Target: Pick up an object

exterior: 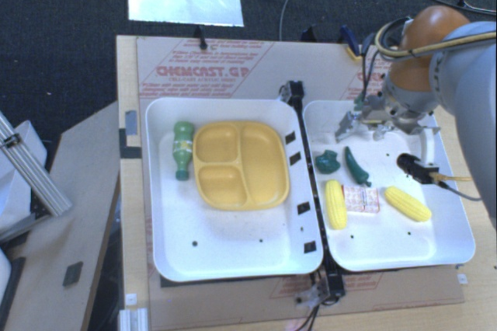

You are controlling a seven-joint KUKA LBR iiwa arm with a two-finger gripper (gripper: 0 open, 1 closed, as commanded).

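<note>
The tool [363, 129] hangs over the upper part of the right bin [458, 244]. Its two fingers look spread, with nothing between them. Just below it in the frame lies the likeliest target, a dark green chilli [356, 166]. It is slim and slanted on the bin floor, clear of the tool. It looks like a light plastic toy, stiff enough to pinch. It is also smooth and tapered, so it may well slip out if taken near the tip. A hold across its thicker middle, crosswise to its length, seems safest.

The right bin also holds:
- a teal lumpy piece [327, 161], just left of the chilli near the divider;
- a near corn cob [335, 203], standing lengthwise in the frame;
- a far corn cob [407, 203], slanted toward the lower right;
- a small white-and-red packet [361, 199] between the cobs, close against the near one.

The left bin [167, 244] carries a yellow divided plate [241, 165] with a green bottle [182, 150] lying just beside its left edge. Both bins sit on the tabletop [210, 61].
</note>
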